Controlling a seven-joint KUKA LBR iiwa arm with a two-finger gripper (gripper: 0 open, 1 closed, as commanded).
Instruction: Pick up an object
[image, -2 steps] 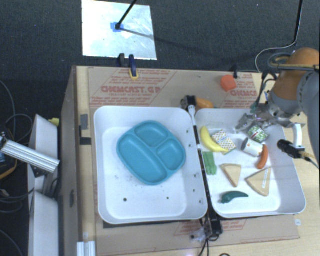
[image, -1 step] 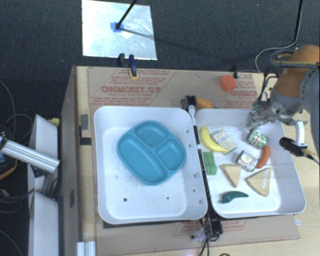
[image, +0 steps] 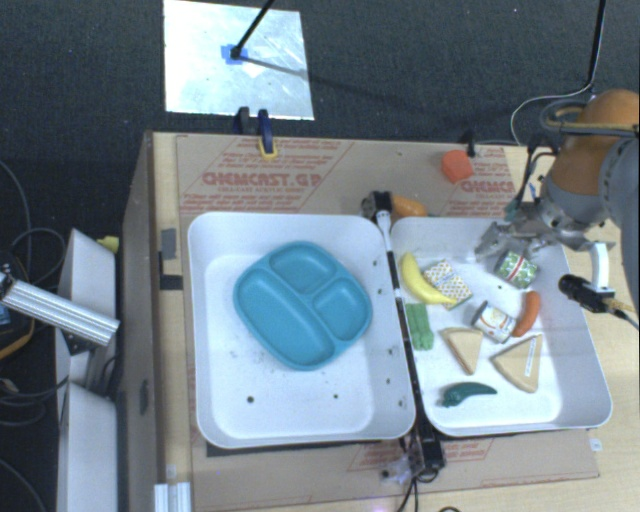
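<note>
My gripper (image: 508, 238) hangs over the far right part of the right bin (image: 580, 345), at the end of the grey arm with the orange band (image: 590, 150). Just below it in the view lies a green and white can (image: 517, 268). Nothing shows as held. The bin also holds a yellow banana (image: 420, 280), a checkered packet (image: 447, 281), a green stick (image: 418, 326), a small white jar (image: 492, 319), an orange-red sausage shape (image: 527, 312), two sandwich wedges (image: 463, 348) (image: 520, 362) and a dark green pepper (image: 467, 392).
The left bin (image: 215, 400) holds a blue divided plate (image: 302, 303). An orange block (image: 457, 166) sits on the bench behind the right bin, and a small orange item (image: 409, 208) lies at the divider's far end. A black cable (image: 600, 297) runs beside the arm.
</note>
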